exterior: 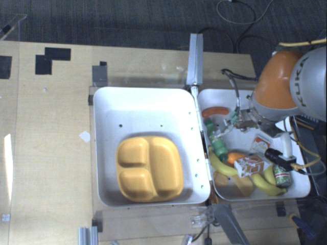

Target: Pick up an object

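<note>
Camera view, single frame. My gripper (220, 128) sits low over the right bin (304, 190), at that bin's far-left part, close to the wall it shares with the left bin (102, 137). How wide my gripper stands I cannot tell: the tip is a small, pale, blurred shape against the white floor, and I cannot say whether anything is caught in it. All the loose pick candidates lie in the right bin. A red-orange item (216, 111) lies just beyond my gripper, toward the view's top. A green bottle (219, 147) lies just on the near side of my gripper, toward the view's bottom, very close; contact not resolvable. Further toward the bottom from there, a banana (223, 165) curves along the bin's left side, with an orange (233, 157) beside it and a small carton (250, 166) touching or overlapping both. A brown item (241, 185) lies at the bin's bottom edge. A red-and-white packet (261, 144), a black marker-like thing (279, 157), a small can (281, 178) and a second banana (267, 183) lie well apart from my gripper, toward the view's lower right, under my wrist. Across the wall, to the view's left of my gripper, the left bin holds a yellow divided tray (149, 167), lying flat.
</note>
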`<state>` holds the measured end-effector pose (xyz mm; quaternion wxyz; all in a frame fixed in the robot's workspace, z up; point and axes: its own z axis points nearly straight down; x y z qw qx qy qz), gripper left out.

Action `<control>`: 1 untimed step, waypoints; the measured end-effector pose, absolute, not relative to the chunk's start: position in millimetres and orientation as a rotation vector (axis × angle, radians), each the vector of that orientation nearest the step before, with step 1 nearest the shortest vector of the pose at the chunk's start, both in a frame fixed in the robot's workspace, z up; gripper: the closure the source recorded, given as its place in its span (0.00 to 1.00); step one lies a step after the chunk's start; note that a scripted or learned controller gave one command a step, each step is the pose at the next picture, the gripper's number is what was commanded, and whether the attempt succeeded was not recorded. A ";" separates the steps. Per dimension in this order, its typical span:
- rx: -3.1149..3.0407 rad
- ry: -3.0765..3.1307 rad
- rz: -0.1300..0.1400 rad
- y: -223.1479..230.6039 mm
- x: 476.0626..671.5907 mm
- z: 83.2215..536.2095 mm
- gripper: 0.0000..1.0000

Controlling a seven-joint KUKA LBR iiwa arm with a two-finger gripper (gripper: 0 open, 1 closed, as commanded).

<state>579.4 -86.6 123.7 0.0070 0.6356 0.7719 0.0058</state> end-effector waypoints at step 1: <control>1.980 2.409 0.027 -86.3 582.6 136.0 1.00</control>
